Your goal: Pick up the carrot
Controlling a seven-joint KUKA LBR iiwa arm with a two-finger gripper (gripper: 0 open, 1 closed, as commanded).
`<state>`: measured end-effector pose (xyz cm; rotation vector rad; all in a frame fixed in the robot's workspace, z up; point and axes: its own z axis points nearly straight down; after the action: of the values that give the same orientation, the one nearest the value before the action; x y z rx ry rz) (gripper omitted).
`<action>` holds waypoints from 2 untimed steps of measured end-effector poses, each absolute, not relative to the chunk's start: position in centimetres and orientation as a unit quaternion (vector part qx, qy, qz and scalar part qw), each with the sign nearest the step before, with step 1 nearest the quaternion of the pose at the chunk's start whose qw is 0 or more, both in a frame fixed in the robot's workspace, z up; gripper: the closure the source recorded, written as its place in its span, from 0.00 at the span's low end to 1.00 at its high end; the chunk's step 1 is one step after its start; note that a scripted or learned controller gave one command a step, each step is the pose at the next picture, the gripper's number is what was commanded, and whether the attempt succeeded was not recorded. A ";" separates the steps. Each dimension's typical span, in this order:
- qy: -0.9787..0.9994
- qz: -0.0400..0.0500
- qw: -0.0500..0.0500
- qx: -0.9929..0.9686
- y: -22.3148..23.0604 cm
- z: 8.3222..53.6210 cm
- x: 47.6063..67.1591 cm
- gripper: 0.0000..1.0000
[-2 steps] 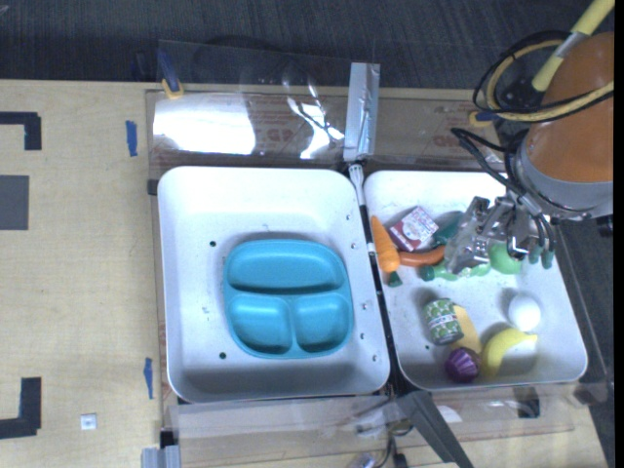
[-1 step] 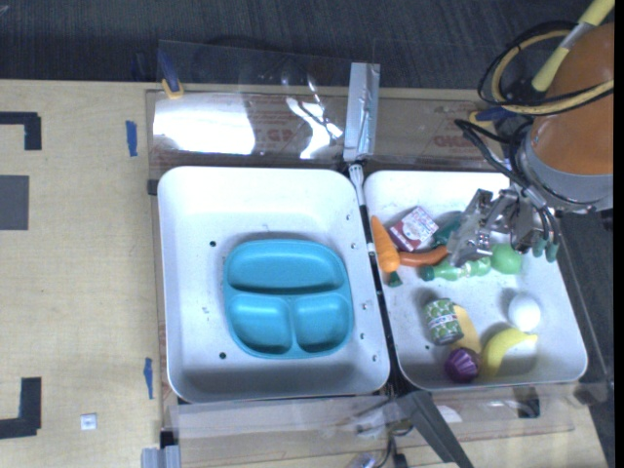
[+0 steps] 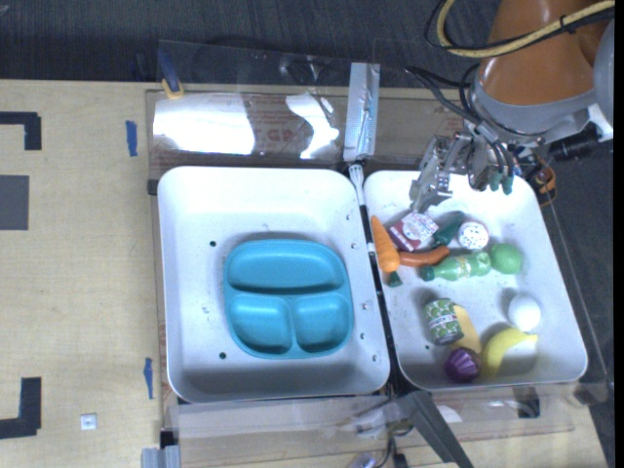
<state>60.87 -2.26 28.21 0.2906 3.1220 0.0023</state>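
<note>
The jaws (image 3: 429, 188) hang over the right bin's (image 3: 561, 291) back edge, whether apart I cannot tell; the carrot (image 3: 386, 247) lies along its left wall

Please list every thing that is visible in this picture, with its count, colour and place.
bins: 2, white, side by side on the bench
divided tray: 1, blue, left bin
carrots: 2, orange, right bin, left part
green bottle: 1, green, right bin, centre
can: 1, green label, right bin
banana: 1, yellow, right bin, near corner
egg: 1, white, right bin
purple vegetable: 1, purple, right bin
arm: 1, orange and grey, upper right
claw: 1, metal, above right bin
</note>
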 end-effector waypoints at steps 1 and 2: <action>1.000 0.000 0.001 0.024 -3.5 24.8 60.1 1.00; 1.000 0.000 0.002 -0.019 -1.0 28.0 56.7 1.00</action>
<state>56.69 -1.01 28.04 -0.0607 3.1367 0.0015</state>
